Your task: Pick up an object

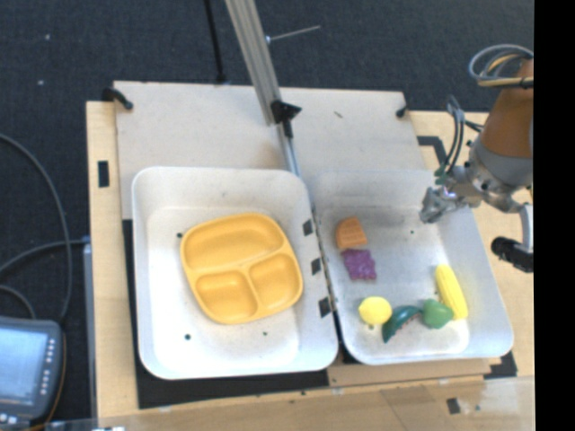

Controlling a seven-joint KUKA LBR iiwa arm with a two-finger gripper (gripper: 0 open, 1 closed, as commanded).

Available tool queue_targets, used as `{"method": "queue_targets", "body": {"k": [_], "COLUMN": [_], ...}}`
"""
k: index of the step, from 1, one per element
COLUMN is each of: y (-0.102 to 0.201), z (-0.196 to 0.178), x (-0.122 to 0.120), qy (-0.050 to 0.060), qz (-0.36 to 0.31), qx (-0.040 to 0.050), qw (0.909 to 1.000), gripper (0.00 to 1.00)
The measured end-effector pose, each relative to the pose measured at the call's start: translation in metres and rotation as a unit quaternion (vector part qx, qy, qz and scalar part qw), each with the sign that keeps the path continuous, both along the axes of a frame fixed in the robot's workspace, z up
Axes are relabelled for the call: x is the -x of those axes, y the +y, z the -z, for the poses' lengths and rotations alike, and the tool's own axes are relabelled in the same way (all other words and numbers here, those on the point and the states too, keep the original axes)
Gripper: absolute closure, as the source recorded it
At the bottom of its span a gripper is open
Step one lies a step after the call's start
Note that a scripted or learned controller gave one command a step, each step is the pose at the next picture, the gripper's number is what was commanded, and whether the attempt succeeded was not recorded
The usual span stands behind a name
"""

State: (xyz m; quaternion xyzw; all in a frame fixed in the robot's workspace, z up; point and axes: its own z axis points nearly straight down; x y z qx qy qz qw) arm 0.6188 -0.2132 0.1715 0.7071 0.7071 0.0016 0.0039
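The gripper (435, 206) hangs over the right bin's (485, 241) upper right edge; how its grip stands, I cannot tell. Below it lie bread (351, 233), grapes (359, 264), a lemon (375, 311), a green piece (437, 314) and corn (451, 292). The left bin (157, 196) holds a yellow tray (241, 266).

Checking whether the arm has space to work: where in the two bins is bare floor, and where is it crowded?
Right bin: bare between the claw, orange block, purple piece and corn. Crowded along its near edge: lemon, dark green piece, green piece. Left bin: bare strips around the yellow tray.
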Motion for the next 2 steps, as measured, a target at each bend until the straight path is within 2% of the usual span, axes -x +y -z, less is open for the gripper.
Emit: {"method": "queue_targets", "body": {"k": [1, 2], "y": [-0.002, 0.052], "z": [-0.05, -0.046], "x": [-0.001, -0.004], "qy": [0.0, 0.003], "qz": [-0.001, -0.003], "qx": [-0.0001, -0.0015], "qw": [1.0, 1.0], "gripper": [1.0, 1.0]}}
